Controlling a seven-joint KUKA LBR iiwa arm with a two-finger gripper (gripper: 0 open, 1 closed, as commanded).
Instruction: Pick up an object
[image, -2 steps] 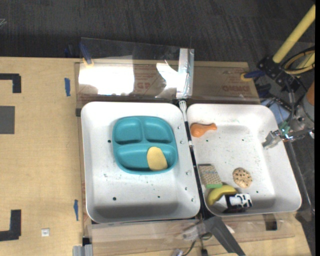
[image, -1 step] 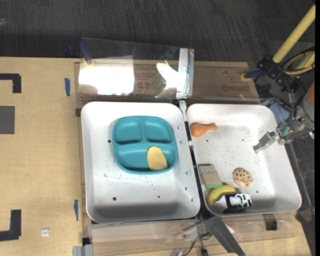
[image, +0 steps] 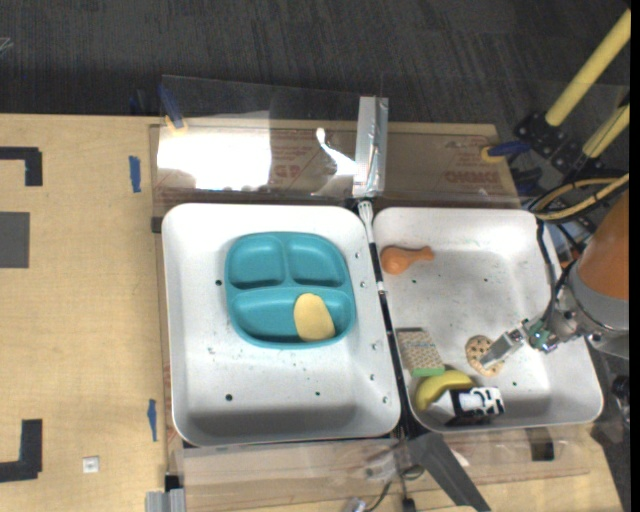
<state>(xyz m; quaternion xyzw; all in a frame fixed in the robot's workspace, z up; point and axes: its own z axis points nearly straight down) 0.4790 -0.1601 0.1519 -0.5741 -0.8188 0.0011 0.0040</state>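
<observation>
Cookie (image: 479, 350) is your nearest candidate, a small round disc, pale and speckled, lying flat on the floor of the right bin (image: 520, 232) just beside the gripper (image: 503, 344). Before you commit, sweep from the left.

In the left bin (image: 190, 300) a teal divided plate (image: 262, 265) sits near the middle, smooth moulded plastic with raised ridges between its compartments, and a yellow oval piece (image: 314, 317), rounded and matte like a toy lemon or potato, rests in the lower right compartment. That is well apart from the arm, so leave it.

In the right bin an orange carrot-shaped toy (image: 404, 258) lies near the upper left corner, tapered and slick-looking. Lower down, a flat speckled card or cracker (image: 420, 350) lies by the left wall, with a curved yellow banana (image: 441, 385) below it touching a small black-and-white item (image: 478, 401) that you can't identify at this size.

The gripper's pale fingers point left toward the cookie, tips at or very near its edge. You cannot tell from this slant how far they are parted, and nothing is visibly held between them. A thin flat disc gives little to pinch, so you'd likely need to centre over it, straddle its width and come down to the floor before closing.
</observation>
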